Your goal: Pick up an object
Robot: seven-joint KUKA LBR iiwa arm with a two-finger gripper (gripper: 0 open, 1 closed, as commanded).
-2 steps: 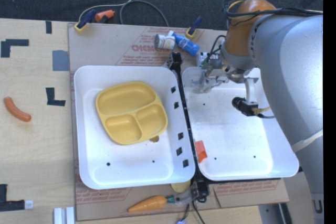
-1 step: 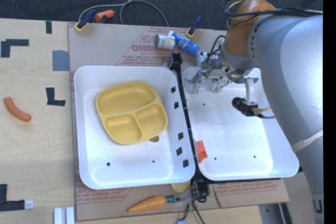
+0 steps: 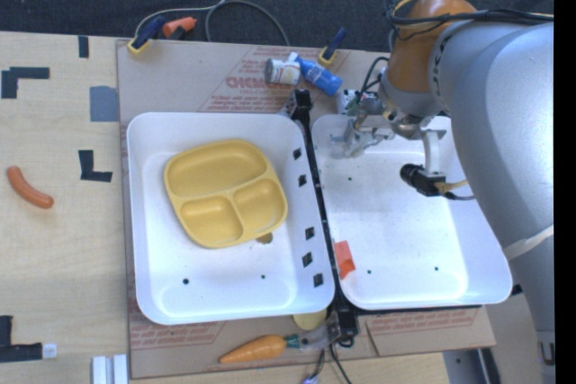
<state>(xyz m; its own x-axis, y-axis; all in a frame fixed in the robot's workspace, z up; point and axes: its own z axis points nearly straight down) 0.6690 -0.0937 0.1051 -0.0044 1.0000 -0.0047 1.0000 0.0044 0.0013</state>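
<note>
A yellow divided plate (image 3: 225, 192) lies flat in the left bin (image 3: 153, 283), slightly turned. A small brown bit (image 3: 264, 238) peeks out from under its front edge. My gripper (image 3: 353, 138) hangs low over the far left corner of the right bin (image 3: 405, 283), close to the divider between the bins. I see nothing held in it. The grey arm with its orange band (image 3: 427, 18) covers the right bin's far right side.
An orange carrot (image 3: 256, 349) lies on the board in front of the bins. A red sausage (image 3: 30, 187) rests on the bench far left. A blue and white bottle (image 3: 301, 72) and clamps (image 3: 162, 30) sit behind the bins. An orange tag (image 3: 344, 258) sits by the divider.
</note>
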